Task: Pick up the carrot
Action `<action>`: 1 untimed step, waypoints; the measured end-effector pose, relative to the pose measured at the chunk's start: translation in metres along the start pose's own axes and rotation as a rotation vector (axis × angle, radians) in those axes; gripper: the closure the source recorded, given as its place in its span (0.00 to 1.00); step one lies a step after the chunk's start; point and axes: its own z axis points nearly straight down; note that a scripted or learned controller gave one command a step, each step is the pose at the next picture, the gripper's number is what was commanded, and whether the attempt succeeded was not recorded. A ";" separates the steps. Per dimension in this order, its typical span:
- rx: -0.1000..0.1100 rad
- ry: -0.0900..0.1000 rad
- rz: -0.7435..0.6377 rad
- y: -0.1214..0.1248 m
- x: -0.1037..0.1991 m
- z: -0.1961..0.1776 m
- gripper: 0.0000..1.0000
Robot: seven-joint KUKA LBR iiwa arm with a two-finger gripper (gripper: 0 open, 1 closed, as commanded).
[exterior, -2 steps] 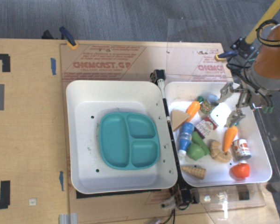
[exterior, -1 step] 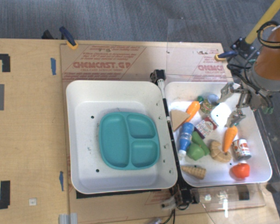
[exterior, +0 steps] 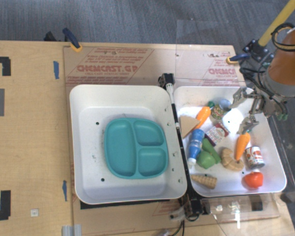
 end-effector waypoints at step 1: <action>0.002 -0.004 -0.018 -0.003 0.002 0.001 0.00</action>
